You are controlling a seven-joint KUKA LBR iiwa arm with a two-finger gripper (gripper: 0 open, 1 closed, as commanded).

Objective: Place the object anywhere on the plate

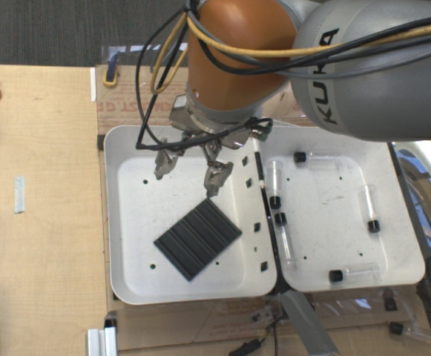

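Dark ribbed rectangular object point(198, 239), flat and skewed, in left bin point(126, 273)

The grey arm point(363, 65) carries the black letters "KU" and part of an "A" of its brand name, up and to the right of the hand point(189, 173). Faint reddish lettering on the cardboard point(137, 102) behind the hand cannot be read.

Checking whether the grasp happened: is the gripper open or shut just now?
Open. The gripper hangs above the left bin, its two fingers spread apart with nothing between them; the dark ribbed slab lies flat below.
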